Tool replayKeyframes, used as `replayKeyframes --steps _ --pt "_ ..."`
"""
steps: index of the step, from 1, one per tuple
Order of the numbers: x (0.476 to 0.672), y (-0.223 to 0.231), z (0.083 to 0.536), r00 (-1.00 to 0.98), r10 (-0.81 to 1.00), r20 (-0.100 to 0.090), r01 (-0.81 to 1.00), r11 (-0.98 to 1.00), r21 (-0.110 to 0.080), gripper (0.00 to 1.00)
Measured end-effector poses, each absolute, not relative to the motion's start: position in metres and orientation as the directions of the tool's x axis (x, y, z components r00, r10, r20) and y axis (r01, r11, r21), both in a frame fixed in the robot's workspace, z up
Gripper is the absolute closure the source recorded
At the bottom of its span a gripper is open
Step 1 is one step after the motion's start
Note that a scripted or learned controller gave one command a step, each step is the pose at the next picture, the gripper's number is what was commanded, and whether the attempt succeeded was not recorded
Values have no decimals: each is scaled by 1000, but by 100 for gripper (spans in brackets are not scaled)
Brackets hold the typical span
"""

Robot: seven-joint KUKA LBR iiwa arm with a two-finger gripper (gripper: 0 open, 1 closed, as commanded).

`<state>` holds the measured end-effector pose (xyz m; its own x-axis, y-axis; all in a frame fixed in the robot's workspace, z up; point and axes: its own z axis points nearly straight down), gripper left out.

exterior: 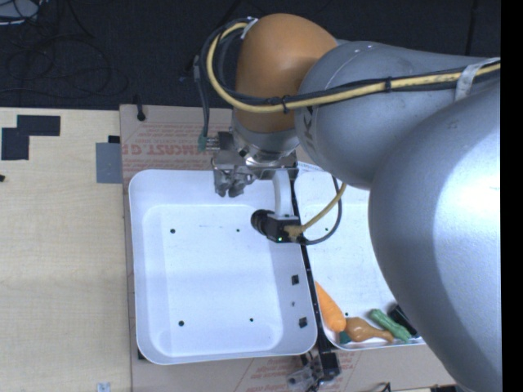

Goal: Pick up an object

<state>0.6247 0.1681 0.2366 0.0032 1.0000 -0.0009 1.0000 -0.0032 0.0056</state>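
Note:
My gripper hangs over the far edge of the left white bin, below the orange band of the arm. Nothing shows in it. The objects lie in the near corner of the right bin: an orange carrot-like piece, a tan piece and a green piece. They are far from the gripper, toward the lower right. The big grey arm hides most of the right bin.
A black cable fitting hangs by the divider between the bins. Cardboard lies under the bins, with the wooden bench to the left. The left bin's floor shows just small dark dots.

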Motion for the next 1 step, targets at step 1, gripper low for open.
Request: replayKeyframes --steps 1 --pt "624 218 121 -4 1000 -3 1000 3 -14 100"
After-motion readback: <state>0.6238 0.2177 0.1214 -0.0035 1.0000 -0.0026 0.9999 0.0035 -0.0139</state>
